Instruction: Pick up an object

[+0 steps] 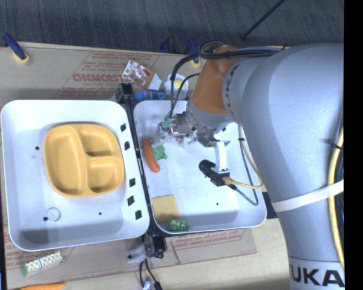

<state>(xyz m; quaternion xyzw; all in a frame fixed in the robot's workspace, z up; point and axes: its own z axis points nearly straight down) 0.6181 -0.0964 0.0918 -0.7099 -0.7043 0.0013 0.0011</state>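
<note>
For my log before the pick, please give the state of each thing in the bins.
yellow tray: flat, open side up, left bin.
orange stick: lying by right bin's left wall.
yellow block: lying flat, right bin.
green piece: against right bin's near wall.
gripper: over right bin's far end.

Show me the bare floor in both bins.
Left bin: a wide bare strip along its lower wall, below the yellow tray. Right bin: a bare patch in the middle, bordered by the orange stick, the yellow block and the lower wall. Crowded: the right bin's upper-left corner, where the gripper hangs beside the stick and a green piece.
</note>
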